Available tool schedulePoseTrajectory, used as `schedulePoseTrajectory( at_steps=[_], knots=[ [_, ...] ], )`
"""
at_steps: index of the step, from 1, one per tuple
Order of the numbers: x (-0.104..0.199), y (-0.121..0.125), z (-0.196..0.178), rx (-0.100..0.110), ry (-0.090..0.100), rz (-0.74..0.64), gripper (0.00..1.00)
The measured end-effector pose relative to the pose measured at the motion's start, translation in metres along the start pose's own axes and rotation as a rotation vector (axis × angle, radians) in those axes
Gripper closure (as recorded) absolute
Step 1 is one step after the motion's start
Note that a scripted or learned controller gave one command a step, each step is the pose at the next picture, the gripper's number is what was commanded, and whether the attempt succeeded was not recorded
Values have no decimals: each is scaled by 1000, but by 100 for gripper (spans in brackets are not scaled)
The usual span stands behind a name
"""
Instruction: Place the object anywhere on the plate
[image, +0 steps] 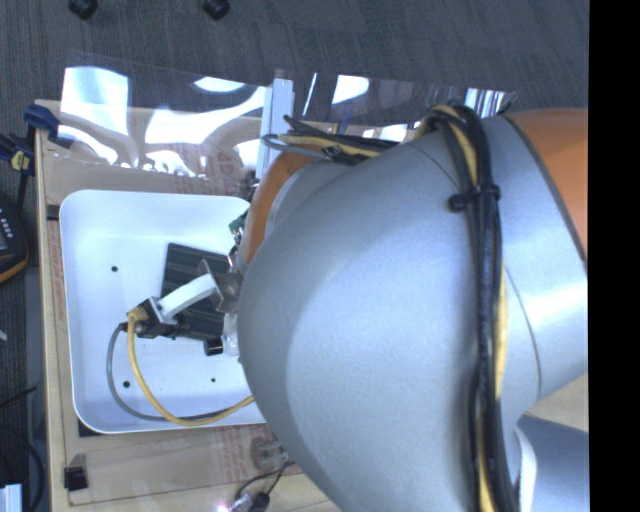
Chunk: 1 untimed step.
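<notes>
Arm (400, 330) casing, grey and rounded, takes up most of the camera view. It comes in from the right, and its orange band (560, 150) shows at the upper right. A bundle of dark and yellow cables runs along its back.

At the view's left a shallow white bin (85, 300) sits on the wooden worktop (150, 460), with the arm covering its right part. A dark ribbed slab (190, 270) lies flat on the bin's floor, turned a little askew to the walls and well clear of the left wall. It sits nearer the far wall than the near one. A few small dark holes dot the bare white floor around it.

The gripper (226, 285) hangs over the slab's right end, and the arm above it hides most of it. I cannot tell whether it is open or closed, nor whether it touches the slab.

Behind the bin stands a clear plastic screen (130, 110) that catches bright reflections. A blue clamp (40, 120) grips the worktop's far left corner. A small black block (75, 475) stands near the worktop's front left corner. Dark carpet (300, 30) lies beyond the screen.
</notes>
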<state>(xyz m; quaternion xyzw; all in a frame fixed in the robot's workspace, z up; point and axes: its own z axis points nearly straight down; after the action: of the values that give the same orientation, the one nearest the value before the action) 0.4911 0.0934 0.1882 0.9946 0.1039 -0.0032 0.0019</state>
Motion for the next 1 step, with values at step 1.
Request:
schedulePoseTrajectory(
  at_steps=[1],
  knots=[
    [49,-31,-4,3,-1,-183,100]
  ],
)
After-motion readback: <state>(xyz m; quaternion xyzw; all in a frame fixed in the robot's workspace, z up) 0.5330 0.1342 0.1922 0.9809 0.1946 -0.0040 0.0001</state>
